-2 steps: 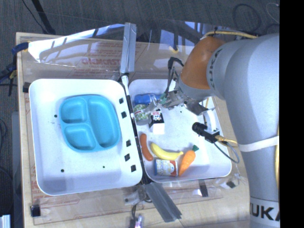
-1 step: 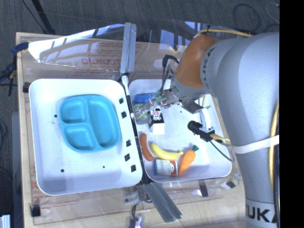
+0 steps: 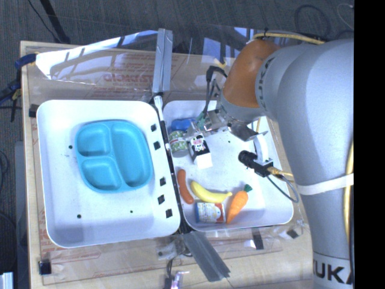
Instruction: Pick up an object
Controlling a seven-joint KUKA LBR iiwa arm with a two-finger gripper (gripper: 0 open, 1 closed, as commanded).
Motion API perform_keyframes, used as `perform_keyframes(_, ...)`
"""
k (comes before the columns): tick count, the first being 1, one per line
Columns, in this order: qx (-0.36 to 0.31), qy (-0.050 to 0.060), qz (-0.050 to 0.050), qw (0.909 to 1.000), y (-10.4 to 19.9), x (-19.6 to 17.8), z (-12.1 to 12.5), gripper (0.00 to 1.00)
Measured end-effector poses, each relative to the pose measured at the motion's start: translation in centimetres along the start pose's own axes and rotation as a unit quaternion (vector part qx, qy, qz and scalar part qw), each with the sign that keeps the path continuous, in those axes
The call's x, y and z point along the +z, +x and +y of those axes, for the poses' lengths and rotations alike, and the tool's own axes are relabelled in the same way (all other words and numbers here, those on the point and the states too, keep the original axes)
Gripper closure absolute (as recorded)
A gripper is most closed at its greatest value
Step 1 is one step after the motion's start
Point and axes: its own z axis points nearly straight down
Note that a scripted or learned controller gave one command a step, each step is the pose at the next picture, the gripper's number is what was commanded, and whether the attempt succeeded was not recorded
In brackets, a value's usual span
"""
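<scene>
The big grey arm (image 3: 313, 101) reaches into the right bin (image 3: 274, 212); its gripper (image 3: 198, 138) sits low over a small black-and-white block (image 3: 200, 152), though I cannot tell its state. The left bin (image 3: 54, 209) holds a smooth blue divided tray (image 3: 114, 155). Nearer the front lie a banana (image 3: 209, 192), a carrot (image 3: 237, 202), a red sausage (image 3: 184, 186) and a small jar (image 3: 209, 212).

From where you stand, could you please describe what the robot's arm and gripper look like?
The arm is thick, rounded and light grey, with a glossy orange band above the wrist. White letters reading "KU" mark its lower casing. Yellow and black cables run along its top and side. The gripper is a small, dark metal assembly with thin black wires leading into it.
</scene>
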Motion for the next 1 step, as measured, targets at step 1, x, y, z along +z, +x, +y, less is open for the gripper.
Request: perform_keyframes(1, 0.050, 0.016, 0.018, 0.9984, 1.11, -11.85, 1.20, 1.00)
